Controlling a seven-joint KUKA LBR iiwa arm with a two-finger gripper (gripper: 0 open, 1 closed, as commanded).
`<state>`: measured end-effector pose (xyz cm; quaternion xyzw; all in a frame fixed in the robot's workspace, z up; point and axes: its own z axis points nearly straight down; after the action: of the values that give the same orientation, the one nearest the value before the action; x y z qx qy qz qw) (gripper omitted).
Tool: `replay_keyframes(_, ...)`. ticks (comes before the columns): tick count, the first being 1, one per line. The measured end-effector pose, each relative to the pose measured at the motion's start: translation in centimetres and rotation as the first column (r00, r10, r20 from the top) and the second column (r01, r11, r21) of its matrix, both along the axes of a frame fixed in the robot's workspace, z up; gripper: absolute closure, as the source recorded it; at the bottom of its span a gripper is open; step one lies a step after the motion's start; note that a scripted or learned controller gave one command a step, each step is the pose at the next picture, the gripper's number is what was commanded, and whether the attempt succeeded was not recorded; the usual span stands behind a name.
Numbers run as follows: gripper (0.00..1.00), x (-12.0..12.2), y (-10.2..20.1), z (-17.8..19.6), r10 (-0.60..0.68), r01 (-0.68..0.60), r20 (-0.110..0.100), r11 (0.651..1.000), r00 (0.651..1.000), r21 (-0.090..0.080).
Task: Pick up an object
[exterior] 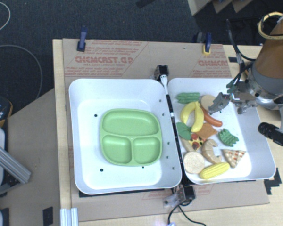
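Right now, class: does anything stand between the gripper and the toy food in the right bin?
Nothing visible does. The gripper hangs over the right bin, directly above the toy food: the hot dog and banana lie beside it, with only open space between.

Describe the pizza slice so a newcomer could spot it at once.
Look in the right bin, the one full of toy food, beside the bin holding the green tray. Go to its near right part, just right of the corn. The pizza slice is the only triangle there, pale with red spots.
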<state>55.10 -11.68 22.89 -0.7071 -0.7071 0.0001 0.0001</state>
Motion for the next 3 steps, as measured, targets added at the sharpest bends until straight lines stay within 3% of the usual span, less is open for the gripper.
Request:
replay_keyframes(1,0.0,-3.5,0.4,-15.0,-0.004,0.004,-0.005,1.0,1.0,0.003)
replay_keyframes(2,0.0,0.0,-2.5,-14.1,0.001,-0.001,0.006,1.0,1.0,0.001)
replay_keyframes(3,0.0,-3.9,-0.4,-14.0,-0.004,0.004,0.012,1.0,1.0,-0.003)
